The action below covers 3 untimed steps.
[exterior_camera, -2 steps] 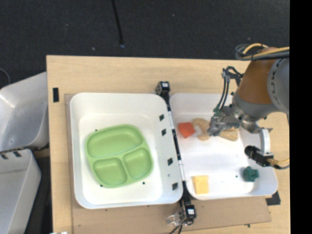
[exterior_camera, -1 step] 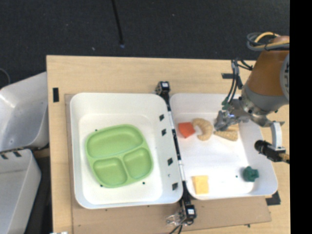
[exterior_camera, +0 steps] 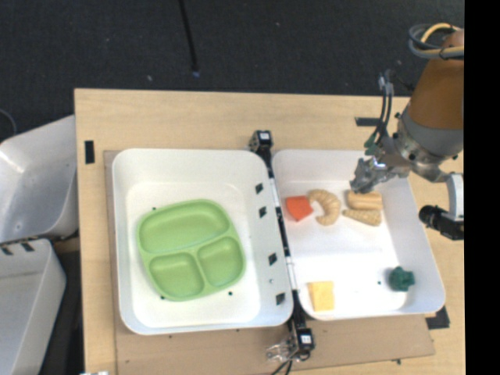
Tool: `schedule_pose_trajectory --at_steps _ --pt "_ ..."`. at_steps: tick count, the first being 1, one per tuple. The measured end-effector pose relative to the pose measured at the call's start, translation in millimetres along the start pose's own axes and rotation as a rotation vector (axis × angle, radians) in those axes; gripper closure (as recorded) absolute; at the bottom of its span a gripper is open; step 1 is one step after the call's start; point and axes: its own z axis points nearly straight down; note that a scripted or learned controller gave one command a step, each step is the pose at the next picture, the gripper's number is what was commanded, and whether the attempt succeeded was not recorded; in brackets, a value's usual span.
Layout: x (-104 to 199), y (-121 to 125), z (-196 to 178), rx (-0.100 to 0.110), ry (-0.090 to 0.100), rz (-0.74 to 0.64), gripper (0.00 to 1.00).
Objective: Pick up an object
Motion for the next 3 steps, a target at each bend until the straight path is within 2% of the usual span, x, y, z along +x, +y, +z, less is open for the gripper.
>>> schedule_pose_trajectory --at_steps 2,3 --pt "96.4 7.8 0.5 0.005 0.002 -0.003 1.00" --pt "150.0 6.5 12.6 0.007 0.002 -0.003 1.00"
